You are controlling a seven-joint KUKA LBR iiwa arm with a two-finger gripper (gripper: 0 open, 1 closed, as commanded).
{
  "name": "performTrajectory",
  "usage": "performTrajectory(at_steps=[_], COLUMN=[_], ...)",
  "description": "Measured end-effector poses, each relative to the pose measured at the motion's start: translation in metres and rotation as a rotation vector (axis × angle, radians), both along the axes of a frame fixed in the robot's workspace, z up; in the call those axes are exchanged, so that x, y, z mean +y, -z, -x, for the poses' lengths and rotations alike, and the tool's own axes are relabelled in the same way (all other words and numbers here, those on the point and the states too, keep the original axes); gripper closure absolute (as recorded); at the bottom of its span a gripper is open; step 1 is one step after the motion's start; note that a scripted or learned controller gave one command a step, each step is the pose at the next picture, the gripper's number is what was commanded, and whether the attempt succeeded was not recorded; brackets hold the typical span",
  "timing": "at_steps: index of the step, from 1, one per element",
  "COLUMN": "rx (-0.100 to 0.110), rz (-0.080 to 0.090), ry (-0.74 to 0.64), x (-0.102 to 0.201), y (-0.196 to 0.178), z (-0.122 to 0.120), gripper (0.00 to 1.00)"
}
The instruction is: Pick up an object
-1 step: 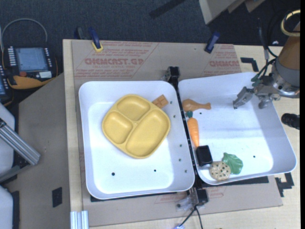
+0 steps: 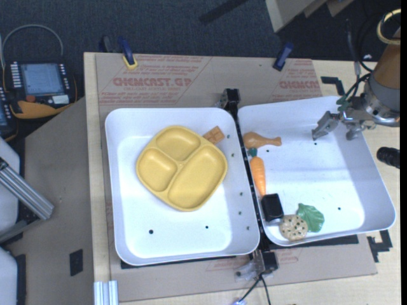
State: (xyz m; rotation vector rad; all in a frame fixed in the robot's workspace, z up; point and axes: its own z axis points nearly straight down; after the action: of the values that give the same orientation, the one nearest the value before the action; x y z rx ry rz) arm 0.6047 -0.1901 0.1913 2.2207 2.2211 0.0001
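My gripper (image 2: 339,127) hangs over the far right part of the right bin (image 2: 356,176), its two fingers spread open with nothing between them. Along that bin's left side lie a brown drumstick (image 2: 261,140), an orange carrot (image 2: 257,175), a small black block (image 2: 272,206), a round speckled cookie (image 2: 293,227) and a green leafy piece (image 2: 311,216). All of these sit well to the left of and nearer than the gripper.
The left bin (image 2: 127,221) holds a yellow divided plate (image 2: 181,167) with a small brown piece (image 2: 213,135) at its far right edge. Clamps stand between the bins at the far and near edges. A handheld pendant (image 2: 39,84) lies off the bench at left.
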Motion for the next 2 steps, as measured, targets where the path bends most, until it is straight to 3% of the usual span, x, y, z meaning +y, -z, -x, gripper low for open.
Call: performTrajectory(at_steps=[1, 2], rx=[0.007, -0.008], rz=[-0.002, 0.002], ry=[0.001, -0.001], x=[-0.008, -0.009], y=[0.060, 0.098], z=[0.002, -0.002], gripper=[0.00, 0.00])
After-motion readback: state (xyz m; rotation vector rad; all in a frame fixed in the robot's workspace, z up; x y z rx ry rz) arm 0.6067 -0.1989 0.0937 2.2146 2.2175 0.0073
